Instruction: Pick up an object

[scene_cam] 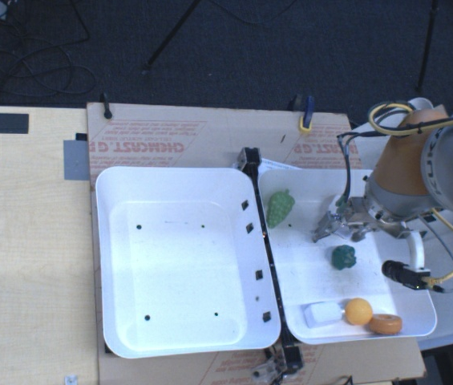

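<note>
Pale wood worktop carries cardboard under two white bins; dark carpet lies behind. Inside the right bin the tool hovers with fingers spread, gripping nothing. A dark green lump, roundish with no clear long axis, sits just beside it.

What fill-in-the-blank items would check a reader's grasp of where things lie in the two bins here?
1. The orange ball lies in the ____ bin.
2. The dark green object sits just below the ____.
3. The light green object lies near the right bin's ____ wall.
4. Touching the ball's left side is a ____ block.

Missing words: right; pincer; left; white
</note>
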{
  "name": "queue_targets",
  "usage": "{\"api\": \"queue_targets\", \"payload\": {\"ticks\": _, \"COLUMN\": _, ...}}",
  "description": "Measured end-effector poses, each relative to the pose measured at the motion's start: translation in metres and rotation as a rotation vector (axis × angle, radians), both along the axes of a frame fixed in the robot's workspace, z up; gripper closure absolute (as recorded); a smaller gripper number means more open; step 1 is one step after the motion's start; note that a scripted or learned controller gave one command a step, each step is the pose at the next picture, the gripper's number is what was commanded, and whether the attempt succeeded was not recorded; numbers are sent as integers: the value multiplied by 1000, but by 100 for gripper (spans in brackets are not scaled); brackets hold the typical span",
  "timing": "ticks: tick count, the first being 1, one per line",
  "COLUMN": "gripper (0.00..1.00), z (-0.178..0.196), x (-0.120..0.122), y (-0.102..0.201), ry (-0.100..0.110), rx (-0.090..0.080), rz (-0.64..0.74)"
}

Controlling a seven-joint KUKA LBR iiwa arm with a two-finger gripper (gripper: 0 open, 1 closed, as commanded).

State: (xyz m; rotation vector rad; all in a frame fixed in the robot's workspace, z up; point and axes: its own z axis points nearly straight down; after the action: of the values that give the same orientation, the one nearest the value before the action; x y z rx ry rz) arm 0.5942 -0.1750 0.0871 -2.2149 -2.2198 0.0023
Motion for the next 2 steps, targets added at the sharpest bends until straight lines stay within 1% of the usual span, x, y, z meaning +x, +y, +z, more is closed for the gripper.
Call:
{"api": "queue_targets", "payload": {"ticks": 1, "gripper": 0, "z": 123, "x": 47, "y": 17, "ry": -19, "rx": -6, "rz": 2}}
{"api": "queue_targets", "payload": {"ticks": 2, "gripper": 0, "z": 26, "x": -28, "y": -42, "ry": 8, "rx": -1, "rz": -9}}
